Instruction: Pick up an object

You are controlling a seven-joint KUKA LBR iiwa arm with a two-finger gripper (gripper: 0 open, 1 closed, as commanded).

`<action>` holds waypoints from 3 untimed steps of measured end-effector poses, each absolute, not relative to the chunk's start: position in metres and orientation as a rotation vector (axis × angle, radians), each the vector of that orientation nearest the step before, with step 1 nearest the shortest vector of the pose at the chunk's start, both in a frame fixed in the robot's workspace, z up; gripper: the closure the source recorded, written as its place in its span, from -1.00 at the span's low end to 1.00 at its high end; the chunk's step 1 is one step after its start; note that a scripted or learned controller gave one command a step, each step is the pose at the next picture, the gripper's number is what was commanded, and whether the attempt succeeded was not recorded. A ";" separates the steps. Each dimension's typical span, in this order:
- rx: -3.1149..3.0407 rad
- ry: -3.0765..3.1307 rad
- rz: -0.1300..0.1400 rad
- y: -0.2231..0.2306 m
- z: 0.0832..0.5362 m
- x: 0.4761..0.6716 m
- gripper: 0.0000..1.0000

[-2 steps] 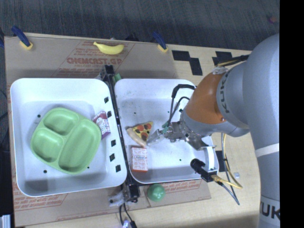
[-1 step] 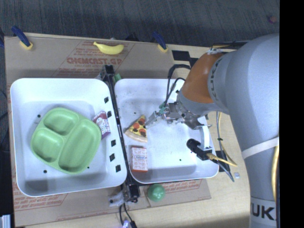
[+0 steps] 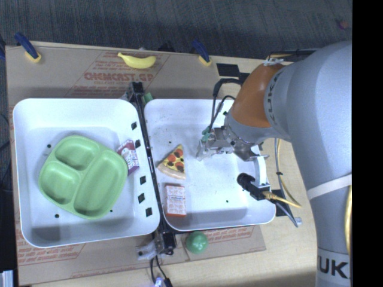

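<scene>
2 bins (image 3: 36, 115), 1 pizza slice (image 3: 173, 162)

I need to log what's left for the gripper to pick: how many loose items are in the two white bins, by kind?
Green three-compartment plastic plate, left bin: 1
Small dark red packet, left bin: 1
Toy pizza slice, right bin: 1
Small orange-and-white box, right bin: 1
Total: 4
</scene>
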State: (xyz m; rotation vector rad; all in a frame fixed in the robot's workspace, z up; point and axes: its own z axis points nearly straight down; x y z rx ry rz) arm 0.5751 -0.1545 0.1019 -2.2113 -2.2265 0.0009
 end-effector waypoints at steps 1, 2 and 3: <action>-2.211 -2.227 0.001 -0.154 0.102 0.575 -1.00; -2.208 -2.228 0.000 -0.154 0.112 0.575 1.00; -2.219 -2.229 -0.001 -0.203 0.243 0.568 1.00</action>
